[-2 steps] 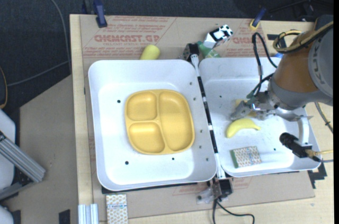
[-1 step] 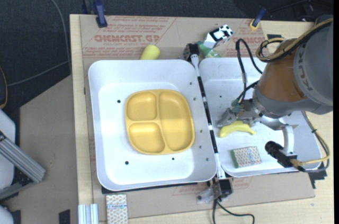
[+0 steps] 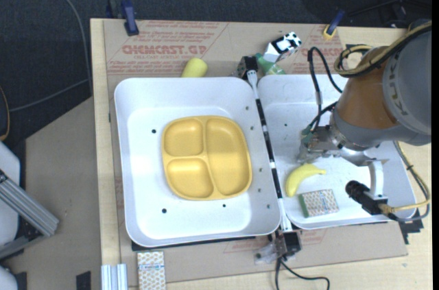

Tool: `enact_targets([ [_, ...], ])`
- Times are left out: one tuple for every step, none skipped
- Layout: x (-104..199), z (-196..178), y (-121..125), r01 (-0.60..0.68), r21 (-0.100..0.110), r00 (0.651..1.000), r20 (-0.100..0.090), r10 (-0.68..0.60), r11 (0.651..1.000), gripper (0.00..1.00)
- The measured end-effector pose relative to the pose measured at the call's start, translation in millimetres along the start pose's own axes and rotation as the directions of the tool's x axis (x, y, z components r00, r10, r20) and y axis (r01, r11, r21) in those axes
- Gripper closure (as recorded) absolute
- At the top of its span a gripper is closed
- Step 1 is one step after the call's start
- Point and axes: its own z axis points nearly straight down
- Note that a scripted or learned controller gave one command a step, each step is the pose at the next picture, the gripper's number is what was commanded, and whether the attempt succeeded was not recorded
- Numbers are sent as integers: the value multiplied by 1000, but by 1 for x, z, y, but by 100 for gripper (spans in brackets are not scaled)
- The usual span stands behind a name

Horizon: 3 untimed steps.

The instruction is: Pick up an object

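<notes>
Cardboard-topped counter (image 3: 171, 42), two white bins; tool (image 3: 314, 145) low in the right bin (image 3: 288, 103), grip state unclear. Banana (image 3: 303, 178) lies at its six o'clock: light, smooth, curved — best pinched mid-body.

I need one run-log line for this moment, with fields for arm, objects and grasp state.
arm: over right bin | end effector: above banana | sponge: beside banana | left bin: yellow divided plate | grasp: none seen

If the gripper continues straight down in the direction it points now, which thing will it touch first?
Most likely the banana. The gripper points down into the right bin, and the banana lies just below it in the view. Depth is unclear, so it may instead meet the bin's floor beside the banana.
</notes>
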Motion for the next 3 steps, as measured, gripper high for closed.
enact_targets([
  [0, 0, 0, 0, 0, 1000, 0, 0, 1000, 0],
  [-73, 9, 72, 0, -2, 1000, 3, 0, 1000, 0],
  [-80, 9, 45, 0, 1, 1000, 1, 0, 1000, 0],
])
